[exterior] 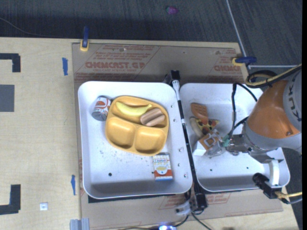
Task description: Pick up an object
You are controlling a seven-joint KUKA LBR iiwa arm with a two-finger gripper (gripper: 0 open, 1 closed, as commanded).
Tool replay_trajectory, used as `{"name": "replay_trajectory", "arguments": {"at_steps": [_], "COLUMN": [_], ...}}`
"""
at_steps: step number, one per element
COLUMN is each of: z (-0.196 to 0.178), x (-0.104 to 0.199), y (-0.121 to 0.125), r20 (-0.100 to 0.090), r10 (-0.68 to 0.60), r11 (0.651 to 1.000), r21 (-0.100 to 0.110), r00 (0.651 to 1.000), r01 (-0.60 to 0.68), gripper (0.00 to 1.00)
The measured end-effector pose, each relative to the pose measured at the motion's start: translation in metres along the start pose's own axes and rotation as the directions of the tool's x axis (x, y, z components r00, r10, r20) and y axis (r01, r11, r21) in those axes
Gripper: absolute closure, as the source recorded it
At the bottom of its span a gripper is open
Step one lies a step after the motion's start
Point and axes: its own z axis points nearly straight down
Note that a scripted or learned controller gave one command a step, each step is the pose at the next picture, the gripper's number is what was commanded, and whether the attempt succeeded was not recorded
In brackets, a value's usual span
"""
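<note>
The gripper is low in the right shallow white bin, at a small colourful toy piece beside the pizza-slice toy, probably to grasp it; whether it is open I cannot tell.

Beyond my fingers, dark carpet is lying past a pale wooden bench bearing a brown board.

Glossy yellow plastic tray in smooth white bin.
</note>
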Motion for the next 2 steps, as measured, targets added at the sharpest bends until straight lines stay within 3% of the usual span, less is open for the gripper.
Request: {"name": "replay_trajectory", "arguments": {"at_steps": [1, 2], "z": [0.011, 0.0], "x": [0.008, 0.004], "y": [-0.003, 0.0], "r20": [-0.011, 0.002], "r10": [-0.002, 0.002], "r11": [1.0, 1.0], "r21": [0.012, 0.0], "r00": [1.0, 1.0], "r01": [0.002, -0.002], "gripper": [0.0, 1.0]}}
